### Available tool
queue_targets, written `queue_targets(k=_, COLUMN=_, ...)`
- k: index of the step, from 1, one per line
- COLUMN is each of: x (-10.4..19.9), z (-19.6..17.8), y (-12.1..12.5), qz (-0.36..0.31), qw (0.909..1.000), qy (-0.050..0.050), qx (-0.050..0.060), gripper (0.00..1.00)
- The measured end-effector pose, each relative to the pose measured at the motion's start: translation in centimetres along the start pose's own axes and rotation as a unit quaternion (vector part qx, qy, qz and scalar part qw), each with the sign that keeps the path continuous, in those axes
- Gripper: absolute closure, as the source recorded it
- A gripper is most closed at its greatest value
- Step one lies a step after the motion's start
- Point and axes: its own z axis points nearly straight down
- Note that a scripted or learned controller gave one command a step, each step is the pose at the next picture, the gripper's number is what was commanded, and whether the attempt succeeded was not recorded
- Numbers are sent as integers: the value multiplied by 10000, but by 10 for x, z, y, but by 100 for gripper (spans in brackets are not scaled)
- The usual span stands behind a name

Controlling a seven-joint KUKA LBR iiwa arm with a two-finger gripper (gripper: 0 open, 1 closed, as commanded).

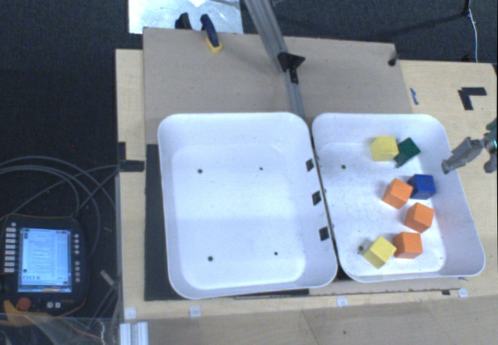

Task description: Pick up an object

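Gripper point(467, 153) sits right of the blue cube point(422, 185), grip state unreadable (cannot tell); come straight down, clear of neighbouring orange cube point(398, 193).

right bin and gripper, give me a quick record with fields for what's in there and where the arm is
right bin: seven cubes
yellow cubes: one at the far side, one at the near side
green cube: touching the far yellow cube
blue cube: mid bin, beside an orange cube
other orange cubes: one mid bin, one near side beside the near yellow cube
left bin: white, next to the right bin
gripper: over the right bin's right rim, holding nothing
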Motion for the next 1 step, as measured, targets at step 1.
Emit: queue_targets(k=1, x=0, z=0, y=0, qz=0, qw=10000, qy=1, qx=-1, gripper=0)
